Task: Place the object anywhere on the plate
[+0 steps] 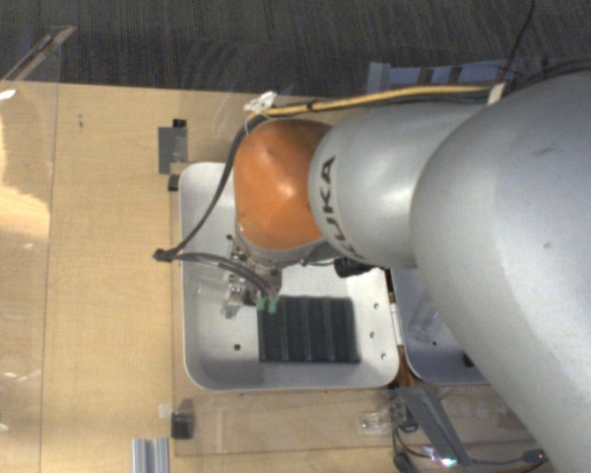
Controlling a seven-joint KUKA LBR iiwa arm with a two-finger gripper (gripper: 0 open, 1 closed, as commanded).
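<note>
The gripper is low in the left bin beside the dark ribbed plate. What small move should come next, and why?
Probably a small lift straight up. The gripper sits low in the left bin, just off the upper left corner of the dark ribbed plate, and something small and green shows at its tip. The arm hides the fingers, so rising would show whether anything is held.

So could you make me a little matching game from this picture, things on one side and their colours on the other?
Things:
1. band above the wrist
2. ridged block in the bin
3. bin under the arm
4. bench

Colours:
A. white
B. pale wood
C. orange
D. black

Pairs: 1-C, 2-D, 3-A, 4-B
</note>
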